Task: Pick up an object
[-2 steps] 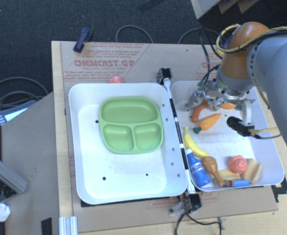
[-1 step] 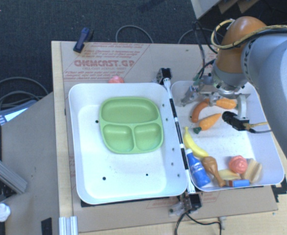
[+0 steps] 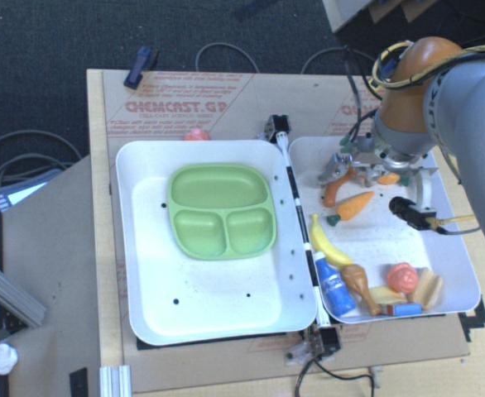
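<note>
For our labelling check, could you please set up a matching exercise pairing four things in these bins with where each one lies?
Things:
1. green divided plastic tray
2. yellow toy banana
3. orange toy carrot
4. red round toy

Places:
A. right bin, beside the gripper
B. left bin
C. right bin, near its lower right corner
D. right bin, along its left wall

Pairs: 1-B, 2-D, 3-A, 4-C

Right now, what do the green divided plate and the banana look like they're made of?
The green divided plate looks like molded plastic: uniform pale green, soft matte sheen, rounded compartment walls. The banana seems to be a plastic toy, judging by its even, saturated yellow and smooth surface, though the view is too coarse to be certain.
</note>
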`<state>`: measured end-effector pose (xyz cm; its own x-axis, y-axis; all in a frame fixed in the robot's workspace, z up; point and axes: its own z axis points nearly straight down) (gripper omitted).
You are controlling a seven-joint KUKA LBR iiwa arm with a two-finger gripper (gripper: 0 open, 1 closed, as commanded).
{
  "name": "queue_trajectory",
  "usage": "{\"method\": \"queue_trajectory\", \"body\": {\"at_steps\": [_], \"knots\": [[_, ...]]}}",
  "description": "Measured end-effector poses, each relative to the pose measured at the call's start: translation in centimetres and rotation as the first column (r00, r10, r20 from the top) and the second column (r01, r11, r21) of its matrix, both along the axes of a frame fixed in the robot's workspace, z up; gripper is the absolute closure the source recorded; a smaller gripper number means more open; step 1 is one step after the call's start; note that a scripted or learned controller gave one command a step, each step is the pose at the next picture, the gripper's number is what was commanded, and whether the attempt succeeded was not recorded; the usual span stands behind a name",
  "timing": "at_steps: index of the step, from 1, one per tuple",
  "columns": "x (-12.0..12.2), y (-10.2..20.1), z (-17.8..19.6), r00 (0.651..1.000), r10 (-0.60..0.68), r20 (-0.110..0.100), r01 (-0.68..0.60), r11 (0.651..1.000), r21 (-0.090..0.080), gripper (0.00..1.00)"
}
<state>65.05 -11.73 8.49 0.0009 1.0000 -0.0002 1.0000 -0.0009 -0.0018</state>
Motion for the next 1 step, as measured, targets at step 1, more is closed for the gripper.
{"method": "queue_trajectory", "body": {"at_steps": [1], "knots": [[1.37, 0.99, -0.18, 1.0, -0.001, -0.009, 0.001, 1.0, 0.001, 0.0]]}}
